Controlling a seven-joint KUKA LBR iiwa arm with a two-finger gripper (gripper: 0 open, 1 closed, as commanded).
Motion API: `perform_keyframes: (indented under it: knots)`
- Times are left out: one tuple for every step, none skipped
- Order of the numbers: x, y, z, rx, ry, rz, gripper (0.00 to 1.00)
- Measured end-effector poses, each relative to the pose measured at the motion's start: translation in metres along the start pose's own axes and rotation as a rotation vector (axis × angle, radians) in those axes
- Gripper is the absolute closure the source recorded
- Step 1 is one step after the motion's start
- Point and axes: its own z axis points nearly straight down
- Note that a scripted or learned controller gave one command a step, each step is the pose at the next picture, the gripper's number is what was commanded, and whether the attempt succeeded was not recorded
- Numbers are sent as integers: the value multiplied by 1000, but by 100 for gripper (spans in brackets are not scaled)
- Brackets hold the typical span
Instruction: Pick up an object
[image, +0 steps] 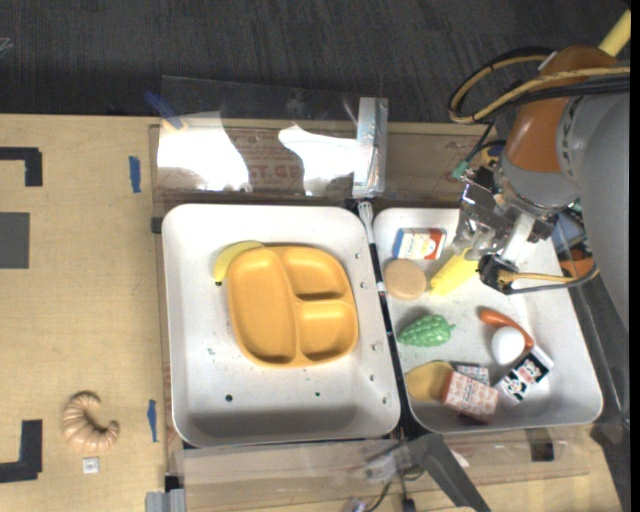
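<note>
Hand (478, 240) hovers over the small yellow plastic corn-shaped toy (452, 272) near the right bin's (585, 385) back edge; its state I cannot tell. Toy looks light, stiff, slick; grip across its middle.

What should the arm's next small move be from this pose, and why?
Probably a short straight descent. The gripper hangs over the upper part of the right bin, just above the yellow piece lying beside the tan round disc. Nothing shows between its fingers, so no pick has happened, and the yellow piece is the nearest target.
</note>
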Motion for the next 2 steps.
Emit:
perform_keyframes:
  knots:
    - [-51, 18, -76, 2, -4, -121, 100]
    - [1, -55, 8, 14, -5, -211, 100]
